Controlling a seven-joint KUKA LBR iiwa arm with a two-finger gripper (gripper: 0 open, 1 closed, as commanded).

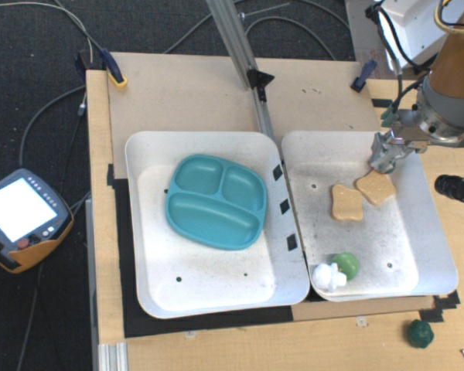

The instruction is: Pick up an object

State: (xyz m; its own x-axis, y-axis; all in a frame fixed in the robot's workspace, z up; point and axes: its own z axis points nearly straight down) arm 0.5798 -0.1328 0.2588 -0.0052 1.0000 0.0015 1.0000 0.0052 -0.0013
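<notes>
The gripper [384,159] hangs just above a tan piece [375,188] near the right bin's [417,280] far wall; whether it grips anything cannot be told. A second tan piece [346,203] lies just left, with bare floor toward the near rim.

The 2 bins [216,300] are white. A plate [216,201] is blue-green. 2 toast pieces [346,203] are light brown. A small toy [336,270] is green and white. A ball [420,332] is dark green. The bench [178,91] is tan.
</notes>
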